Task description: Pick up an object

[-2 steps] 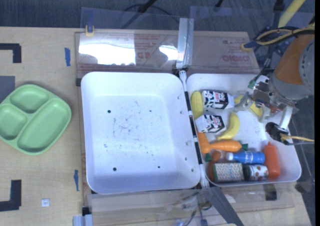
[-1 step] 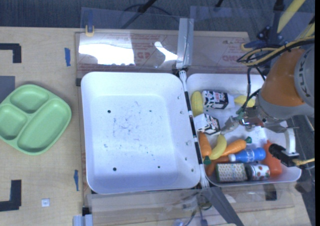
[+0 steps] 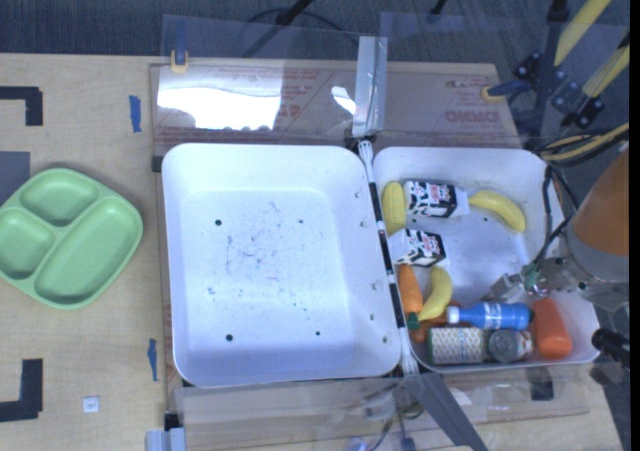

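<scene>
Carefully now: the gripper (image 3: pixel 522 282), its state unclear to me, should settle squarely over the blue bottle (image 3: pixel 490 316) before squeezing.

Grey arm (image 3: pixel 600 239) reaches from right, pincer (image 3: pixel 528 284) lowered.

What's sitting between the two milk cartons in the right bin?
Nothing: in the camera view, bare white bin floor separates the upper milk carton from the lower milk carton.
</scene>
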